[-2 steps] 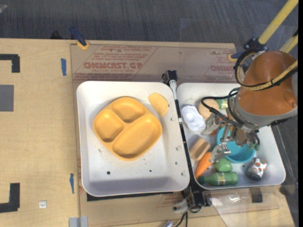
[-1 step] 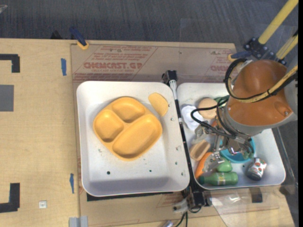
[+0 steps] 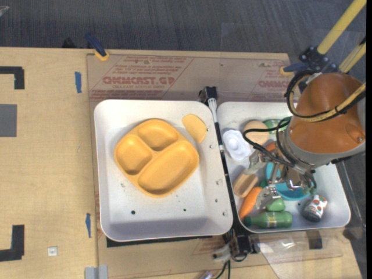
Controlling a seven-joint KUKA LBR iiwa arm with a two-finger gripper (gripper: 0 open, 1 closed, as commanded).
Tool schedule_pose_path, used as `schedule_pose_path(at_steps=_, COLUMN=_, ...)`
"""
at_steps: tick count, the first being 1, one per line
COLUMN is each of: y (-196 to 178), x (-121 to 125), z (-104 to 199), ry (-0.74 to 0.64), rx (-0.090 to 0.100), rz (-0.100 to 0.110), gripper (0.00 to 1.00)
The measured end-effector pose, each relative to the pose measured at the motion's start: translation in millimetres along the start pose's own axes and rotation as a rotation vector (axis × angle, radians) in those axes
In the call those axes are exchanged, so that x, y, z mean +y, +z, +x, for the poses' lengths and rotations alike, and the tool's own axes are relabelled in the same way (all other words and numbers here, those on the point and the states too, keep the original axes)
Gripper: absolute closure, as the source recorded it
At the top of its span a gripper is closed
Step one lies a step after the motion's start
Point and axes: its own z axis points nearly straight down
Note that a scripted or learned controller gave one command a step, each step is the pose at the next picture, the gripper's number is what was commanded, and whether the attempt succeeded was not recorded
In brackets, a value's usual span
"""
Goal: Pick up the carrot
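Bench: cardboard-covered surface [image 3: 46,156] is carrying two shallow white bins side by side, with dark carpet running along the top of the view.
Left bin: left bin [image 3: 110,214] is holding a yellow divided plate [image 3: 156,156] and a small yellow piece [image 3: 195,127] just beside the plate's upper right rim.
Right bin: right bin [image 3: 337,214] is crowding a heap of toy food together under the arm.
Arm: arm [image 3: 325,118] is reaching in from the right, its orange band hanging over the upper half of the right bin and covering several items.
Gripper: gripper [image 3: 278,186] is sitting low over the clutter; whether it is spread or pressed together cannot be told, as metal parts and cables are blurring into the objects beneath.
Carrot: carrot [image 3: 251,201] is lying in the lower left part of the right bin, near the dividing wall, touching a tan bread-like piece [image 3: 244,183] above it and a green vegetable [image 3: 268,218] below it.
Key relation: carrot is lying just to the view's left of the gripper and slightly lower, long axis slanting from lower left up to upper right, so its upper end is pointing toward the tool.
Other neighbours: a white cup-like item [image 3: 235,144] is resting further up the bin, and a small grey can [image 3: 314,207] is sitting to the lower right.
Judgement: the grasp is looking not yet made; the coming move is likely needing a short shift toward the divider, and the tight neighbours are risking a wrong pick.
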Motion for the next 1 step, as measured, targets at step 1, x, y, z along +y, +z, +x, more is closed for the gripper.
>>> schedule_pose_path(at_steps=1, y=84.3, x=-46.3, z=-13.5, ry=-0.031, rx=-0.014, rz=0.002, gripper=0.0)
